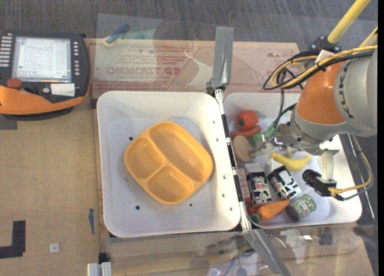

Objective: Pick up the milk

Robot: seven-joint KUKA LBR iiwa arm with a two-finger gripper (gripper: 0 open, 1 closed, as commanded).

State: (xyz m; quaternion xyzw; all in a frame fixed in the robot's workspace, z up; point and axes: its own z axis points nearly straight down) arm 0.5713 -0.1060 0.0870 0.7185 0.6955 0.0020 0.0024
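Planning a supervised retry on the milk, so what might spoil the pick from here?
1. The two black-and-white milk cartons lie close together, so the fingers may catch both.
2. The orange carrot and yellow banana crowd them, so a descent may nudge these.
3. The left carton sits near the right white bin's wall, limiting finger room.

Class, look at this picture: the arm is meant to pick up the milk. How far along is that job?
Nothing looks done yet: both milk cartons lie on the floor of the right bin, beside the carrot. In hand: the arm's wrist hangs above the bin, over the banana. Left: going down, gripping, lifting.
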